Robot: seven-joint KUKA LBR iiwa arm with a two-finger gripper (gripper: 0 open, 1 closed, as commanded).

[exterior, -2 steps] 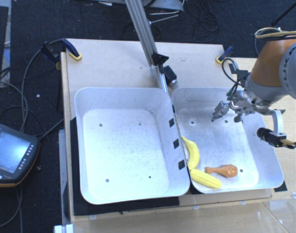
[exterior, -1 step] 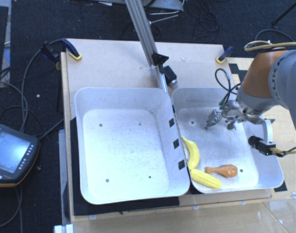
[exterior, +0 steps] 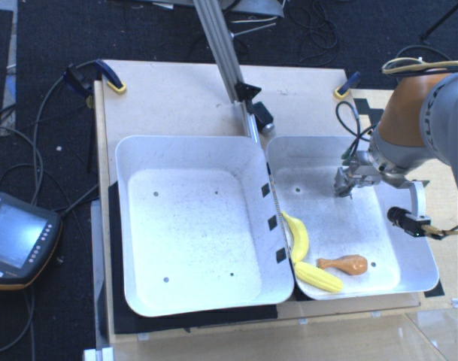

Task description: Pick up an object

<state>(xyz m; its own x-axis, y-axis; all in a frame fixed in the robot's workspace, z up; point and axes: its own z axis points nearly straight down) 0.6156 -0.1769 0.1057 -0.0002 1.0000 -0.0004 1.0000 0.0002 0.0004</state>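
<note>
In the right bin [exterior: 319,179], a curved yellow banana [exterior: 298,235] lies along the left wall. A second yellow banana piece [exterior: 319,277] rests at the front, touching a brown drumstick-shaped toy [exterior: 344,265] beside it. My gripper [exterior: 344,183] hangs over the bin's upper right part, well behind and to the right of these objects. Nothing shows between its fingers.
The left bin [exterior: 138,156] stands alongside, sharing a raised divider with black tabs [exterior: 272,220]. A slanted metal pole [exterior: 222,43] crosses above the bench's back. A handheld pendant [exterior: 18,239] lies off the bench at the left. Cables trail on the dark floor.
</note>
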